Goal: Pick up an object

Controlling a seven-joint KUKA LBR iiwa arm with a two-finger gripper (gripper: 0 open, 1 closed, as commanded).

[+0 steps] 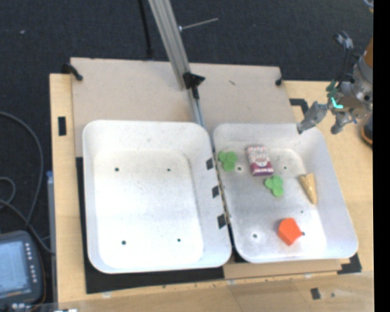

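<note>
Over the far right corner of the right bin (331,194), the end effector (325,117) is hanging above the rim, and I am seeing nothing between its fingers; they are looking spread, one grey finger (309,119) angling down and left toward the bin, the other sitting to its right. I am judging the pick as not yet begun.

All candidates are lying in the right bin, toward the near left of the end effector. I am noting the small pink and white box (260,160) as the nearest, its long axis running roughly near to far in the camera view. A tan cone (308,187) is lying almost straight below the end effector in the picture, tip pointing toward the near edge. Two green pieces (228,161) (274,186) are sitting flat, one beside the divider, one between box and cone. An orange block (288,231) is resting farthest off, near the front rim.

I am reckoning the coming move as a short reach inward and down.

The left bin (149,194) is playing no part.
</note>
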